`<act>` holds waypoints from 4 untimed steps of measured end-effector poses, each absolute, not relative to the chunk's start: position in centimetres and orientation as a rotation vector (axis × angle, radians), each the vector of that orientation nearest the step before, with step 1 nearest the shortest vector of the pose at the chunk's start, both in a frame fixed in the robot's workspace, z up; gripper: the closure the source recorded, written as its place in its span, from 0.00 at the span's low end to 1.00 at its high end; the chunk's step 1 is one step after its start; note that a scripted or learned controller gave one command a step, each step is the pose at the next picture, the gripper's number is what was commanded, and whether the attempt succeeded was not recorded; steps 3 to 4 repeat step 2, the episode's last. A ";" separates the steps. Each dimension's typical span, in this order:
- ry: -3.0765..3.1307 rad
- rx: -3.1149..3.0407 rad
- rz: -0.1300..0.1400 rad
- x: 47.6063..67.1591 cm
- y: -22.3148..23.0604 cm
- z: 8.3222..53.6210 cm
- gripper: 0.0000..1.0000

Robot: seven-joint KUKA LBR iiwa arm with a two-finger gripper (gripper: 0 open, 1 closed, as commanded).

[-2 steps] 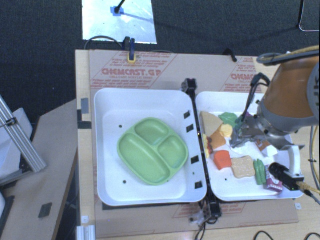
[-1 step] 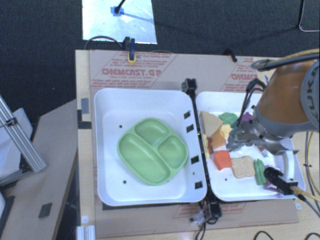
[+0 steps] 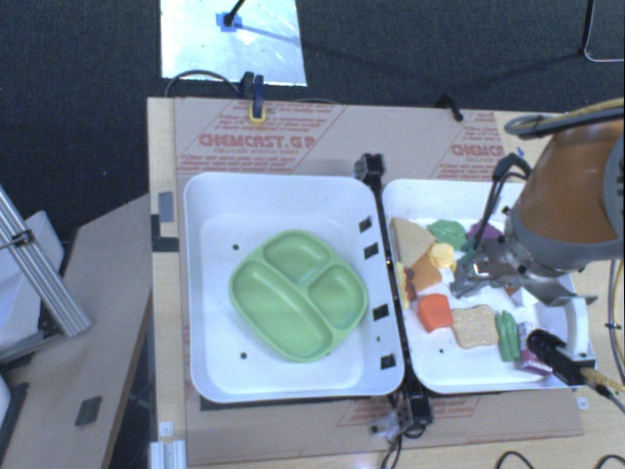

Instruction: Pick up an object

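Observation:
My gripper (image 3: 471,276) hangs over the middle of the right bin (image 3: 430,191), with the grey and orange arm reaching in from the right. Toy foods lie around it. A yellow piece (image 3: 442,254) and an orange-brown piece (image 3: 425,277) are just to its left. A red-orange block (image 3: 435,312) and a toast slice (image 3: 475,327) lie below it. A tan wedge (image 3: 410,236), a green leafy piece (image 3: 449,231) and a purple piece (image 3: 480,233) sit farther back. A green pod (image 3: 507,333) lies beside the toast. I see nothing held.
The left bin (image 3: 210,262) holds a pale green divided plate (image 3: 298,293). A black divider with clips (image 3: 383,272) runs between the bins. The arm's body covers the right side of the right bin. A purple piece (image 3: 532,362) peeks out near the front right corner.

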State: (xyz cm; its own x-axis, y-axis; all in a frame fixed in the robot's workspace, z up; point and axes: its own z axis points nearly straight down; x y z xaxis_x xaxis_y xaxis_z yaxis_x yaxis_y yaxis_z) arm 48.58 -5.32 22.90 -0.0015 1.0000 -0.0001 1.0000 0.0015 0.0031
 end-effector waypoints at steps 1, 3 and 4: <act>2.223 2.218 0.002 48.7 -5.3 23.0 1.00; 2.223 2.220 0.001 48.5 -5.2 22.4 1.00; 2.223 2.220 0.001 48.5 -5.2 22.4 1.00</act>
